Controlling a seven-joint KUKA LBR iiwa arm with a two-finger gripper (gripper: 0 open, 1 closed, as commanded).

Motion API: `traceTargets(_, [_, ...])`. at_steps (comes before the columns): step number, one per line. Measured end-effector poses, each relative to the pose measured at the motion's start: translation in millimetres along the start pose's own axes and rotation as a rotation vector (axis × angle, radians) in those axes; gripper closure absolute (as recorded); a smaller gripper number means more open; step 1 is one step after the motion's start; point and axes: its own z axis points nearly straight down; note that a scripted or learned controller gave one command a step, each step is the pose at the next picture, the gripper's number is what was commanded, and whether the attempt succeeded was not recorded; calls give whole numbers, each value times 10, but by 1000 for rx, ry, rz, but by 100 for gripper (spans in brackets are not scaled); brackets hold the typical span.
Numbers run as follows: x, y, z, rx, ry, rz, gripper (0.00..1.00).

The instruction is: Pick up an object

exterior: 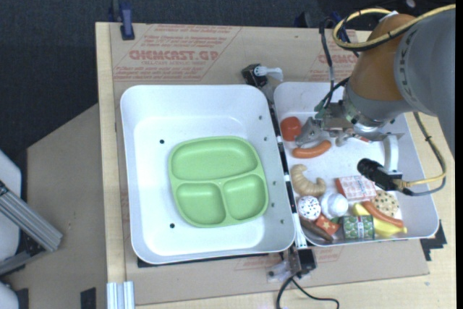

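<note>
The bench point(195, 54) takes up most of what I can see, and its top is covered by a brown sheet printed with red lettering. The grey arm point(434, 61) reaches in from the right, with its orange band point(376, 69) bent over the far part of the right-hand bin.

The left bin point(145, 127) is white and shallow and looks the roomier of the two. A pale green divided plate point(217, 181) lies flat near its middle, with one long compartment and two smaller ones. The right bin point(419, 177) sits hard against it along their shared edge and is crowded with toy food, mostly toward the near end.

The gripper point(318, 132) hangs low in the far-left part of the right bin, angled down and to the left. I cannot tell whether it is wide or narrow, because the wrist hides too much of it. Just below it an orange-red sausage point(311, 150) lies crossways on the bin floor; I cannot make out whether the two touch. A red tomato point(291, 128) sits just beside them, close to the bin's left wall.

Nearer to me is a tan croissant point(304, 181), curved along the left wall. To its right is a pink-and-white box point(356, 188). A yellow banana point(388, 228) lies at the near right corner, with a speckled cookie point(387, 204) just behind it and a green can point(357, 228) at its left. A dotted white ball point(309, 208) and a plain white ball point(335, 204) rest side by side in front of the croissant.
</note>
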Motion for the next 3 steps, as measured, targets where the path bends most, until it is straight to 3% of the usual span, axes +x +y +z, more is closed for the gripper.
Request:
traceTargets(1, [7, 475, 217, -12, -4, 0, 0])
traceTargets(2, [-53, -165, 185, -1, -1, 5, 0])
traceTargets(3, [-1, -130, 210, -5, -1, 2, 0])
